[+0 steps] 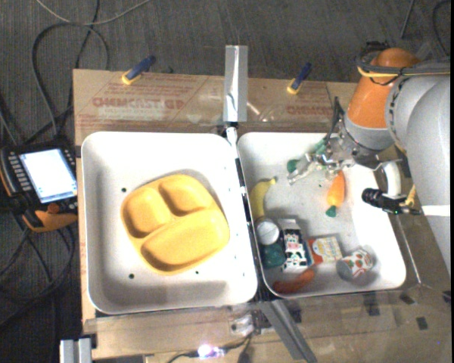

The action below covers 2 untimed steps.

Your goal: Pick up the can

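The gripper (321, 157) hovers at the right bin's (397, 278) upper part — grip state unclear — well apart from the can (355, 264) at lower right, so nothing is lifted.

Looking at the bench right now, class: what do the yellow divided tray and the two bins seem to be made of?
Yellow three-compartment tray: likely moulded plastic, with a smooth matte surface and rounded ridges. Shallow white left bin and shallow white right bin: probably thin formed plastic, slightly glossy with curved rims, though the look leaves it open.

A robotics lab — clamped bench (204, 97), floor cables (53, 29), teach pendant (41, 176).
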Available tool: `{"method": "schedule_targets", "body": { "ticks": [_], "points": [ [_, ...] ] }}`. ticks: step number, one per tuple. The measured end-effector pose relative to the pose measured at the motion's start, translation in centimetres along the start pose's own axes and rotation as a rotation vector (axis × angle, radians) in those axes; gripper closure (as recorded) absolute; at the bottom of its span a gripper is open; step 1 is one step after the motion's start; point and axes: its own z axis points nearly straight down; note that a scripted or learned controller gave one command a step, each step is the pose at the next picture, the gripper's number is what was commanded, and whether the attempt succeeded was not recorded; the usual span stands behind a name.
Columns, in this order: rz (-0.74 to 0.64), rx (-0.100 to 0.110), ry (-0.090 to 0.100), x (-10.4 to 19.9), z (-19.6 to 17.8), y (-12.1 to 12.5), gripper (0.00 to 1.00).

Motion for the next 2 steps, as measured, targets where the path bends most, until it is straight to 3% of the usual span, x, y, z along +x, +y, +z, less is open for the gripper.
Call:
{"method": "schedule_targets", "body": {
  "ticks": [1, 2],
  "points": [
    [0.037, -0.022, -0.014, 2.3, -0.1, -2.7, 0.0],
    [0.109, 0.018, 0.009, 0.6, 0.1, 1.0, 0.0]
  ]
}}
